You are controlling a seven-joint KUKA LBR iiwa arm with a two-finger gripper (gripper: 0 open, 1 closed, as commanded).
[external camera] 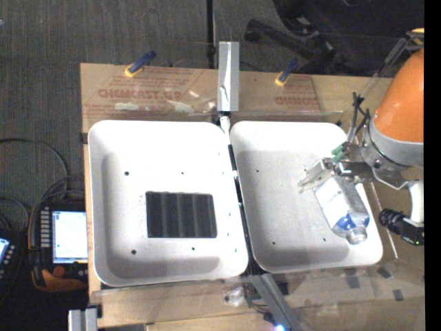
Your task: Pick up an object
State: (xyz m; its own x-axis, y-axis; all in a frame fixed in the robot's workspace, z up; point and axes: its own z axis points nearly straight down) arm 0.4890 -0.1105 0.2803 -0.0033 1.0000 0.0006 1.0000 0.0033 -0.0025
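Observation:
A clear plastic bottle [342, 209] with a blue label lies on its side at the right of the right bin [275, 136], its cap end toward the front right corner. My gripper [313, 176] hangs low over that bin, just above and to the left of the bottle's upper end and close to it. Nothing can be seen held in it. A dark grey ribbed rectangular block [181, 214] lies flat in the middle of the left bin [120, 143].
The arm's orange band [410, 102] and grey wrist fill the right side above the right bin. A handheld control pendant [60, 236] with cables lies left of the bench. Two clamps [140, 63] hold cardboard behind the bins.

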